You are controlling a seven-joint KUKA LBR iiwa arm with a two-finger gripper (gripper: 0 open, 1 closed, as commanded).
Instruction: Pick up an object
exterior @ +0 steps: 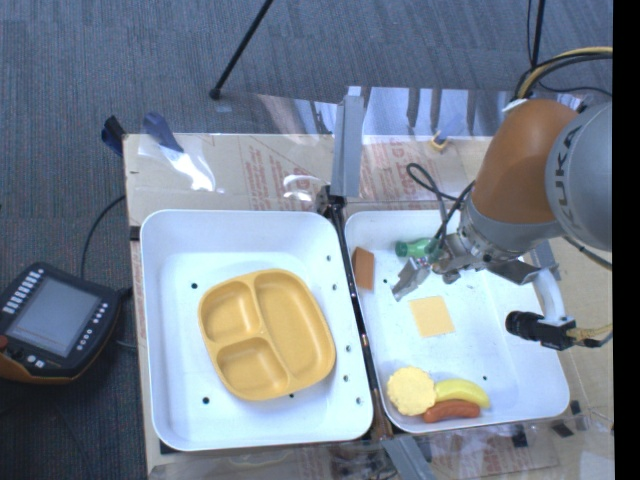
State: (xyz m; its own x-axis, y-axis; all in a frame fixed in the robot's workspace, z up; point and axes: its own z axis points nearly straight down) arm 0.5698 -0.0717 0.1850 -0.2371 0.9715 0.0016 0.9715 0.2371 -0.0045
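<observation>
Nearest you, below the pincer (pixel 405 280) at the right bin's (pixel 520 388) front edge, a round yellow piece (pixel 410 390), a banana (pixel 462 392) and a red sausage (pixel 451 411) are lying together. You are seeing the pincer hanging open with nothing between its fingers, a yellow cheese slice (pixel 432 316) lying just below-right of it, a brown piece (pixel 363 267) sitting just left, and a green item (pixel 412 247) resting just above. Far left, a yellow divided plate (pixel 265 333) is sitting in the left bin (pixel 170 268).

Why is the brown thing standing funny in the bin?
The brown piece leans on edge against the right bin's left wall, while the yellow square lies flat. Nothing looks spilled or broken.
</observation>
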